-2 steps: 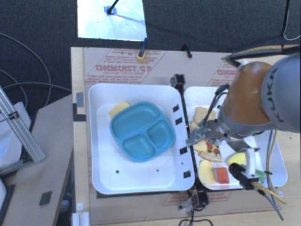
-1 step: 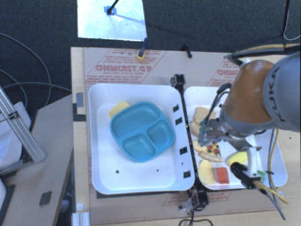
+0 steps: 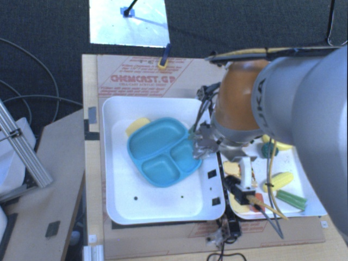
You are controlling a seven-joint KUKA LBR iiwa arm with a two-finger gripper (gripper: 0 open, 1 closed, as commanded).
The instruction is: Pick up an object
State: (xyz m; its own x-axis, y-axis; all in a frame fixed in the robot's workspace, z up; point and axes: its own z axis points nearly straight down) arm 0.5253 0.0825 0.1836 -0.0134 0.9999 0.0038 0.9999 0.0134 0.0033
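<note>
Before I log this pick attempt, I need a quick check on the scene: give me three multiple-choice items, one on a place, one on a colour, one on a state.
1. Where does the divided plate lie?
A. left bin
B. right bin
C. on the cardboard

2. What colour is the divided plate?
A. red
B. blue
C. green

3. How does the plate sit?
A. flat, compartments up
B. standing on edge
C. flipped face down

Answers: 1 A, it rests inside the left bin. 2 B, its whole surface is light blue. 3 A, all three compartments face the camera, with the hand at its right edge.
</note>
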